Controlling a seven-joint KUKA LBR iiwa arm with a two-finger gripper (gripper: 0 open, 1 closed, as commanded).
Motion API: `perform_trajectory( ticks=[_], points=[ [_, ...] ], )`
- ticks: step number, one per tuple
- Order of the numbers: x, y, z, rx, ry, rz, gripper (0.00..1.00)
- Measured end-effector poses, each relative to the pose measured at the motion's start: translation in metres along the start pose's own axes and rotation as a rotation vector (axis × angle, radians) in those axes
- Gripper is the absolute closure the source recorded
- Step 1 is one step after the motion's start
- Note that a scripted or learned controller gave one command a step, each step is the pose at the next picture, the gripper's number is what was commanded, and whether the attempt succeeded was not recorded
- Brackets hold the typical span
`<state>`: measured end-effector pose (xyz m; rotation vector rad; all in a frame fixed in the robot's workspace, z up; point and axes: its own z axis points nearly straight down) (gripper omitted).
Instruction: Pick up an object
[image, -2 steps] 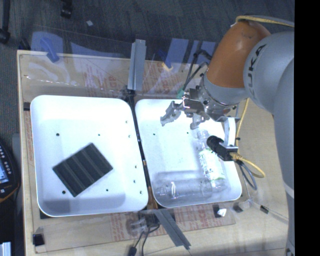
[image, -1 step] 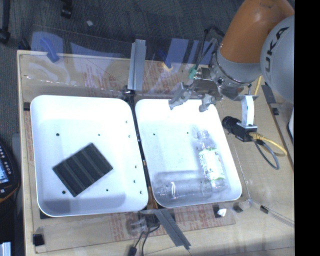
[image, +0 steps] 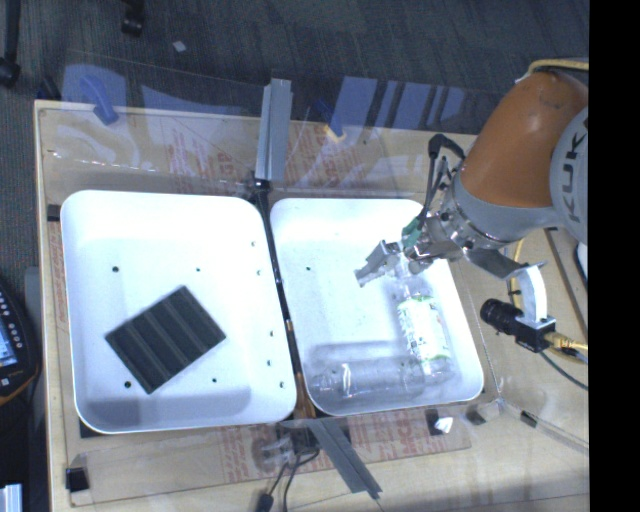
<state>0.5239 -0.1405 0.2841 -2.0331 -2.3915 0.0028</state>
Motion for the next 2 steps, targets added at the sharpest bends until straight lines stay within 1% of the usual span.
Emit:
perform_trajectory(
  ticks=[1,2],
  points=[
    [-0.044,0.016,0.043,0.002,0.001,-0.056,0.0],
    [-0.075,0.032,0.091,0.004,0.003,-0.019,0.0]
  ],
)
